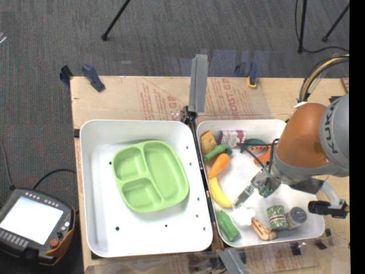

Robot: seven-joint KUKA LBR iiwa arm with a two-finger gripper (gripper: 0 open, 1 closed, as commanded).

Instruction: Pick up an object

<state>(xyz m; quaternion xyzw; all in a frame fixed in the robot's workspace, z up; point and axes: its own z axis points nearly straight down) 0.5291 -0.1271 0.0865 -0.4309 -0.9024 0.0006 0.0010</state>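
My gripper (244, 196) hangs low over the middle of the right bin (311, 228), pointing down and to the left. It sits just right of a yellow banana (219, 192) and above a small white object (246, 214). Nothing shows in its grasp. An orange carrot (218, 165) and a green vegetable (217, 151) lie beyond the banana. A green pickle (228, 226) rests at the bin's front left. A red-and-green can (277, 215), a grey can (296, 216) and a wedge-shaped snack (261, 228) lie near the front right, partly beside the arm.
The left bin (97, 153) holds a green divided plate (150, 176). At the right bin's far side are a tan block (209, 140), a purple-labelled can (231, 137) and another carrot (259, 148). A grey post (198, 90) stands behind the bins. The arm's orange band (305, 144) covers the bin's right part.
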